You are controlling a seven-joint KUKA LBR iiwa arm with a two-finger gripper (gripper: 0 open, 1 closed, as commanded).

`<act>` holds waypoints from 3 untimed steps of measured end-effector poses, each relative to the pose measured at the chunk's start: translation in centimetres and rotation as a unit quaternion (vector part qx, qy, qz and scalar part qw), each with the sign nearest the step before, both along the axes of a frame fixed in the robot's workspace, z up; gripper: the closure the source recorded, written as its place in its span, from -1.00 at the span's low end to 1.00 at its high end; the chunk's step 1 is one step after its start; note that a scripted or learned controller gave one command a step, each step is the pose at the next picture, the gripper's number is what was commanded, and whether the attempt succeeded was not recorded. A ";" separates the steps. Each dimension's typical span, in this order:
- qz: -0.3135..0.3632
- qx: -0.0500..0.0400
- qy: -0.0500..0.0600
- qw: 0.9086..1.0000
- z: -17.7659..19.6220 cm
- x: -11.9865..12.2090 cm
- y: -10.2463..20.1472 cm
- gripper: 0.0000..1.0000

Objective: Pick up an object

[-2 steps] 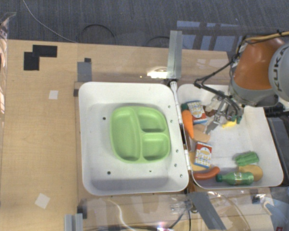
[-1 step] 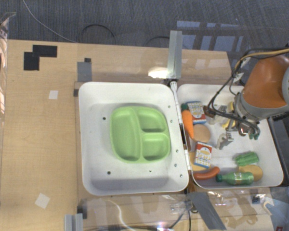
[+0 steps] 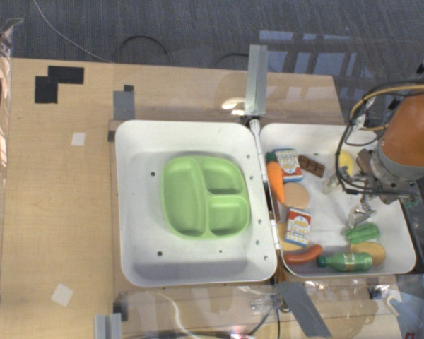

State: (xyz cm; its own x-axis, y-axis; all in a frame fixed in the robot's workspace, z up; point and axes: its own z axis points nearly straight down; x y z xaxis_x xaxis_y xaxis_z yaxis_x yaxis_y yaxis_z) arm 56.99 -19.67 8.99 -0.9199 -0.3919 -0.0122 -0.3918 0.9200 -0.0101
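Gripper [image 3: 361, 214] hangs low in the right bin [image 3: 407, 260], its metal tips just above a small green vegetable [image 3: 362, 233]; whether it is released or clenched cannot be told, and nothing is seen held. Judged step: approach, before any grasp; the next move calls for a short descent centred on one rounded piece. Nearest lie a glossy green bottle [image 3: 347, 262], a yellow potato-like lump [image 3: 369, 251] and a smooth red sausage [image 3: 302, 254]. Farther: a printed carton [image 3: 297, 227], a tan disc [image 3: 296, 196], a tapered orange carrot [image 3: 275, 181], a second carton [image 3: 288, 164], a brown bar [image 3: 311, 166]. Left bin [image 3: 138, 260] carries a moulded green divided plate [image 3: 203, 196]. Pale wooden worktop [image 3: 49, 217] beneath.
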 end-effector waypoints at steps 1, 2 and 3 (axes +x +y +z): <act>0.042 0.003 0.000 0.999 -0.1 4.7 9.3 -1.00; -0.012 0.002 -0.002 1.000 0.1 0.0 10.4 -1.00; -0.009 0.002 -0.008 1.000 1.5 0.5 10.5 1.00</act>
State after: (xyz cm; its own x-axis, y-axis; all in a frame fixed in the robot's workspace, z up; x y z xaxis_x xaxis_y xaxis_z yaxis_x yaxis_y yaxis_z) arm 57.44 -9.13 10.47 -0.9267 -0.3747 -0.0290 -0.3744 0.9272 -0.0132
